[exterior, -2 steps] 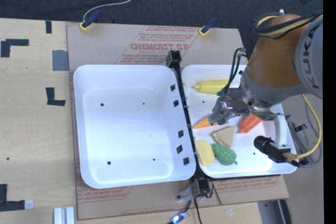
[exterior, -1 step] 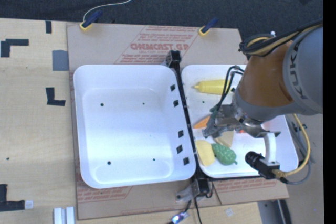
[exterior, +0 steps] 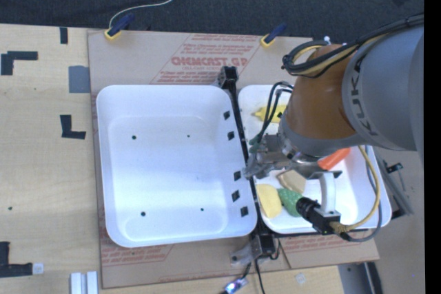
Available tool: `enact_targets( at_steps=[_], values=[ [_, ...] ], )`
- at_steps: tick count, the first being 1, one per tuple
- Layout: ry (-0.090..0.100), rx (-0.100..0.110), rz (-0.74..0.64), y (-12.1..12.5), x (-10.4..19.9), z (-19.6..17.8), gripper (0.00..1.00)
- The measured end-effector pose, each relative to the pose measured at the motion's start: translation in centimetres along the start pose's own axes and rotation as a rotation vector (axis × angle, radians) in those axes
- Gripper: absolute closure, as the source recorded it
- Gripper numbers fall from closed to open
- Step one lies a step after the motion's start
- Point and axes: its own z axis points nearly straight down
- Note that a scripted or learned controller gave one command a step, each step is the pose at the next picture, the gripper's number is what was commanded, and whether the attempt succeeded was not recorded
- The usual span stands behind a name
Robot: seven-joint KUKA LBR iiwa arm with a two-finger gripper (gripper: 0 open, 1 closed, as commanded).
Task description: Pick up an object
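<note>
Looking down from the fixed camera, you have two shallow white bins side by side on a cardboard sheet [exterior: 200,58] laid over the wooden bench [exterior: 41,169].

The left bin [exterior: 110,148] sits around the centre of the frame. Its floor shows a few small dark dots and nothing else.

The right bin [exterior: 358,206] lies at about four o'clock from the frame's centre, and the arm [exterior: 358,93] covers much of it. The arm comes in from three o'clock, grey at the upper part with its orange band directly over the bin's middle.

Inside the right bin you can see several things around the wrist. A yellow object [exterior: 268,200] lies along the bin's left wall at the lower end. Just beside it, toward three o'clock, is a green object [exterior: 289,201]; the two look to be touching. A beige piece [exterior: 292,180] lies just at twelve o'clock of the green one. An orange object [exterior: 335,159] pokes out from under the wrist on the three o'clock side. A second yellow piece [exterior: 268,113] shows at the bin's upper end, partly hidden by cables.

The gripper [exterior: 260,163] is low at the bin's left wall, just above the yellow object. You cannot tell how it is set, because the wrist and cables hide it.
</note>
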Motion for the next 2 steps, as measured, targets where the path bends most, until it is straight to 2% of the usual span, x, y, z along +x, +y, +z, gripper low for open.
enact_targets(
  at_steps=[1,2],
  values=[
    [0.000,-0.013,0.002,1.0,0.8,-12.8,1.00],
    [0.000,-0.009,-0.002,4.0,5.6,-17.8,1.00]
  ],
)
